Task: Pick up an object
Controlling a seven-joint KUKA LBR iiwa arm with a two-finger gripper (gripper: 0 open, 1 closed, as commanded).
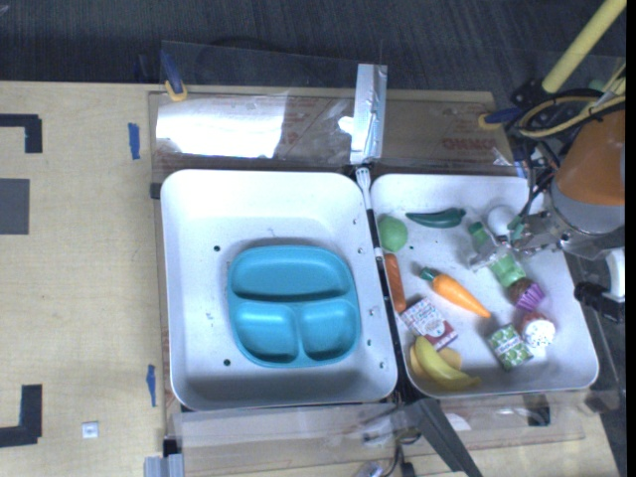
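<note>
In the right bin (pixel 586 366) your gripper (pixel 494 253), jaw state unclear, sits right of the carrot (pixel 459 292), which angles near-right.

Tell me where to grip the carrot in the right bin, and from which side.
Grip the carrot across its thick orange middle, coming straight down. It lies flat and slanted, green top toward the upper left, with bare bin floor along both long sides, so fingers should close across its width.
</note>
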